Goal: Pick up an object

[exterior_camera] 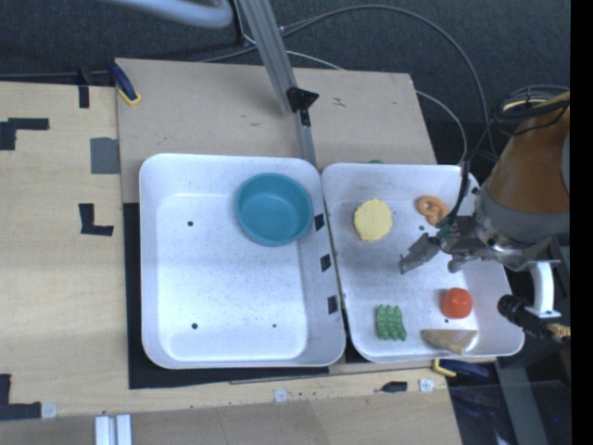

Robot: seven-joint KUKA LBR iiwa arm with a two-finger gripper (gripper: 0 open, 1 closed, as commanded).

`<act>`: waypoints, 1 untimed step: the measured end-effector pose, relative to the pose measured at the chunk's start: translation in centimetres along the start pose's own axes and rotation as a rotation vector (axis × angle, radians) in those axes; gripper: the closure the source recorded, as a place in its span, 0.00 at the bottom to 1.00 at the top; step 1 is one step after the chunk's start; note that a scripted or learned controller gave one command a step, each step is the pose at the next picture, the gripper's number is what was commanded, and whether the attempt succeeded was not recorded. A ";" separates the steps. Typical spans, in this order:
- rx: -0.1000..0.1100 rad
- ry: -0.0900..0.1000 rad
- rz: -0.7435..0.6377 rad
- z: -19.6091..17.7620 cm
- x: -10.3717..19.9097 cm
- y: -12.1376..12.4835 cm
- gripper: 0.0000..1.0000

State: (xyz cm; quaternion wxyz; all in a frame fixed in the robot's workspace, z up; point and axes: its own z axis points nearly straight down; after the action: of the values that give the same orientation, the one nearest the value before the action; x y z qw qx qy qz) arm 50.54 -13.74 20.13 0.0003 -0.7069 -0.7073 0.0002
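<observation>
Two shallow white bins sit side by side on a wooden bench (56, 248): the left bin (176, 276) and the right bin (357, 336). A metal pole (269, 44) slants down toward their shared edge. Black cables (398, 26) loop across the dark floor.

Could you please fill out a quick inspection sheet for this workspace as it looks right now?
Surface: wooden bench bearing left bin and right bin.
Job's things: blue bowl in left bin; yellow disc, orange piece, red ball, green piece, tan wedge in right bin.
Clutter: nothing seen.
Grippers: gripper over right bin, holding nothing.
Cables: black cable arcing behind the bins.
Surroundings: metal pole; dark floor.
</observation>
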 end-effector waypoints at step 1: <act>0.002 0.000 0.000 4.2 0.4 -0.1 0.00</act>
State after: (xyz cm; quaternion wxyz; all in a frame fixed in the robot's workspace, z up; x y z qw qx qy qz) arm 50.48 -13.30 15.91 0.0012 -0.7069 -0.7074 0.0009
